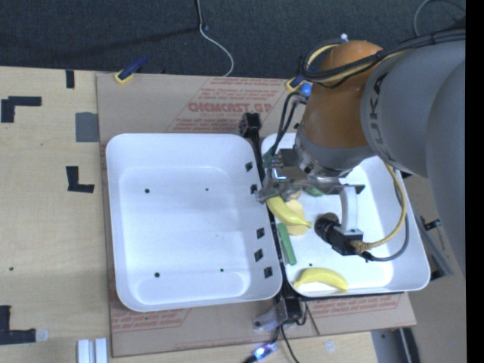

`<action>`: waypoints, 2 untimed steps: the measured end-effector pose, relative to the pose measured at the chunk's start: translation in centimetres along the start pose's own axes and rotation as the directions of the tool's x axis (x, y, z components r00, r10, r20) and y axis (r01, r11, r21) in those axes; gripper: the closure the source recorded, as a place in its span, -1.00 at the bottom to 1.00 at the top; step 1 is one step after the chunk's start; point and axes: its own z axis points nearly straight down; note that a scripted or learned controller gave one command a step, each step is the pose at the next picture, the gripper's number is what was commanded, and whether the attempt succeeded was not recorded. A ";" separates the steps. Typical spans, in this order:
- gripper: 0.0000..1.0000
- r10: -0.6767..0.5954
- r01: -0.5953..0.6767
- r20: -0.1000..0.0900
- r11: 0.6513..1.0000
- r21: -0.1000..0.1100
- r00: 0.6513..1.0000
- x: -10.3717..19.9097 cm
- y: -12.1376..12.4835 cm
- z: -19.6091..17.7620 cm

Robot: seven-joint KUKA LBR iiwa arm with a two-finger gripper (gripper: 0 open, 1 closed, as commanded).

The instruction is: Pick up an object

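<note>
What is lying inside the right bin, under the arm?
In the right bin: a yellow object just below the gripper, a green stick by the left wall, and a banana near the front. The arm covers the bin's back part.

2 bins (181,146), 2 yellow bananas (320,279)

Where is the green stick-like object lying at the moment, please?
In the camera view, the green stick lies in the right bin, along its left wall, between the yellow object under the arm's wrist and the banana near the front edge.
</note>
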 end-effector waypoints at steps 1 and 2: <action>1.00 -0.006 0.006 -0.002 1.000 -0.003 1.000 4.8 -3.7 -1.3; 1.00 -0.007 0.007 -0.002 1.000 -0.005 1.000 8.3 -4.9 -2.4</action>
